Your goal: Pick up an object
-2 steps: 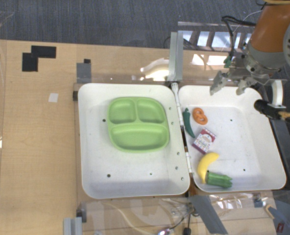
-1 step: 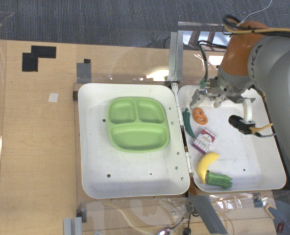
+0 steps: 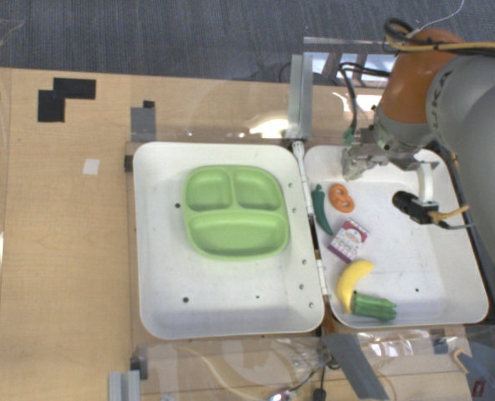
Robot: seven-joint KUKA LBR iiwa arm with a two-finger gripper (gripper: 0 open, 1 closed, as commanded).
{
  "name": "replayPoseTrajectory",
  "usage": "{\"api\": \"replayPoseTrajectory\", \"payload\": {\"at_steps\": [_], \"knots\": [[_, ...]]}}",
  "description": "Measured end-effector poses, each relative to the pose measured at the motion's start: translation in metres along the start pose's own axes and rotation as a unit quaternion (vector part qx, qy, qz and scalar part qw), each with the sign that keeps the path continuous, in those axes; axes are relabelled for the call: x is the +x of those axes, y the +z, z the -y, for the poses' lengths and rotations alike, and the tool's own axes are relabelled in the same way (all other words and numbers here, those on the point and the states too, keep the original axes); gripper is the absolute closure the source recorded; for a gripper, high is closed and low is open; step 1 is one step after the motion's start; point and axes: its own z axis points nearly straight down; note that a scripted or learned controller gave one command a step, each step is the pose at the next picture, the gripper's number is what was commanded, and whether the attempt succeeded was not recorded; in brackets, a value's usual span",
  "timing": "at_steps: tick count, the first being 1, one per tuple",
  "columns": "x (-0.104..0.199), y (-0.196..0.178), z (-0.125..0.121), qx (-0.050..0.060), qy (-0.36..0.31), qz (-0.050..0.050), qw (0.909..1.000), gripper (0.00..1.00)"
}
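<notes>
My gripper (image 3: 355,165) hangs over the back left part of the right bin (image 3: 448,266), just above and behind an orange pretzel-shaped toy (image 3: 341,197). A green chili pepper (image 3: 319,210) lies along the bin's left wall. A small purple and white packet (image 3: 348,240) sits at mid-bin. Nearer the front lie a yellow banana (image 3: 353,280) and a dark green cucumber (image 3: 373,307), touching each other. I see nothing between the gripper's tips.
The left bin (image 3: 160,291) holds a light green divided plate (image 3: 233,211). A black fitting with a cable (image 3: 415,205) on the arm hangs over the right bin's right half. A metal post (image 3: 300,98) stands behind the divider between the bins.
</notes>
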Motion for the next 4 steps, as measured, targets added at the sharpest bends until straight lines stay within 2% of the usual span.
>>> {"api": "replayPoseTrajectory", "payload": {"at_steps": [1,2,3,4], "knots": [[0.0,0.0,0.0,0.0,0.0,0.0,1.0,0.0],[0.051,-0.068,0.037,0.002,-0.044,-0.001,0.999,0.0],[0.023,-0.067,0.028,0.003,0.042,0.0,0.9991,0.0],[-0.009,0.031,0.01,0.0,0.052,0.001,0.9987,0.0]]}}
